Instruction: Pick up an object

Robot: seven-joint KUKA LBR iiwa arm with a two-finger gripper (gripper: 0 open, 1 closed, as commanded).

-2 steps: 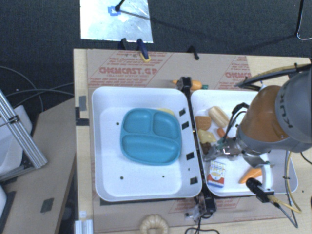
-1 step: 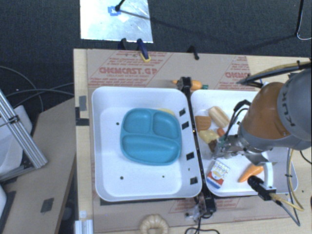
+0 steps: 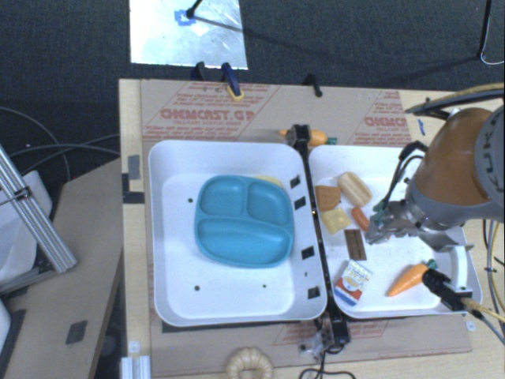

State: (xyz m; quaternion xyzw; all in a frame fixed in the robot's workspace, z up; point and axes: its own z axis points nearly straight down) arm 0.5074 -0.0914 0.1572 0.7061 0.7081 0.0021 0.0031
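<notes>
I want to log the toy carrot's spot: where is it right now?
The carrot lies in the right bin, near its front edge, right of the small printed packet and just below the gripper.

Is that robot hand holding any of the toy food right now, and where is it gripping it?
It cannot be told. The hand sits low in the right bin, beside the brown bar and small orange piece.

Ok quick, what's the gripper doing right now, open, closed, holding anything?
Gripper: low in the right bin, beside the brown bar; grip state cannot be told.
</notes>
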